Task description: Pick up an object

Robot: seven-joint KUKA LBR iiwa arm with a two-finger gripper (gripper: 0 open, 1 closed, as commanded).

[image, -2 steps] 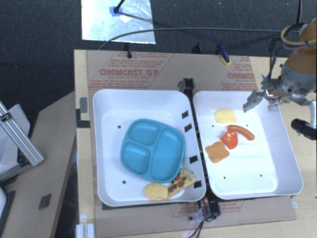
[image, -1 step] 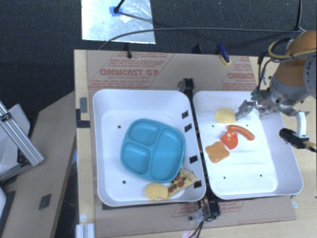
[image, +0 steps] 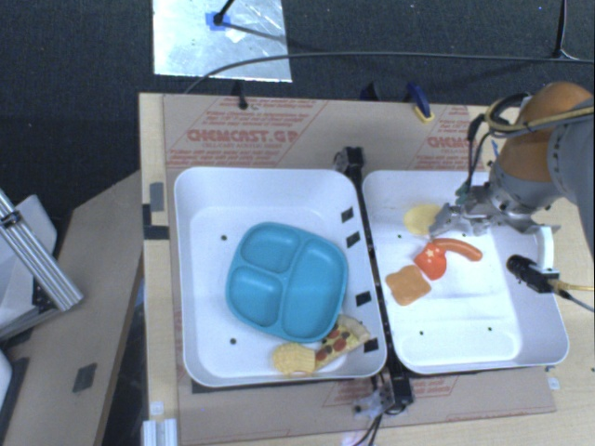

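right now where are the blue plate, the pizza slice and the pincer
blue plate (image: 286, 282), camera view, on the ridge where its compartments meet
pizza slice (image: 340, 338), camera view, on its topping side
pincer (image: 446, 219), camera view, midway between its fingertips, above the right bin

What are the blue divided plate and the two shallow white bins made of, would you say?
The blue divided plate looks like moulded plastic: one even colour, rounded compartments, a soft sheen. The shallow white bins, the left bin and the right bin, also look like plastic, smooth and matte, with rounded corners and a raised rim. None of this is certain from looks alone.
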